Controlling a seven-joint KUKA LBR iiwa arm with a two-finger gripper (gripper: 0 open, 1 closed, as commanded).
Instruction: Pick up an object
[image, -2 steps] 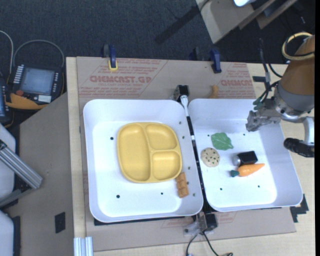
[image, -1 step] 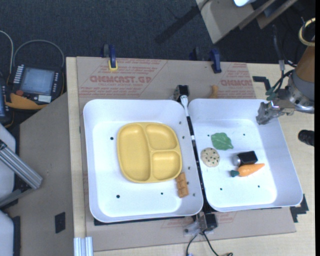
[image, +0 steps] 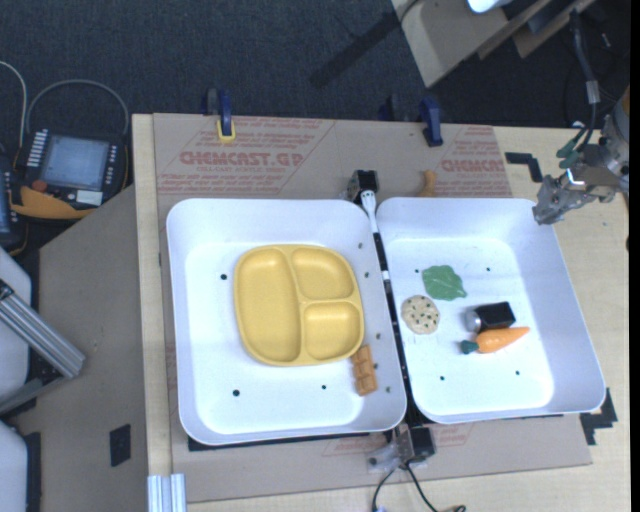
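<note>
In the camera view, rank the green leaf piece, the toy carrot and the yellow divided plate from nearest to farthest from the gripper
1. Green leaf-shaped piece, right bin, upper middle.
2. Orange toy carrot, right bin, lower down.
3. Yellow divided plastic plate, left bin, farthest from the gripper.

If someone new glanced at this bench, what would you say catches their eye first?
Most likely the yellow tray, which has three compartments and sits in the middle of the left bin. Next comes the small cluster in the right bin: a green leaf, a cookie, a black block and an orange carrot. The claw hovers off that bin's top right corner.
</note>
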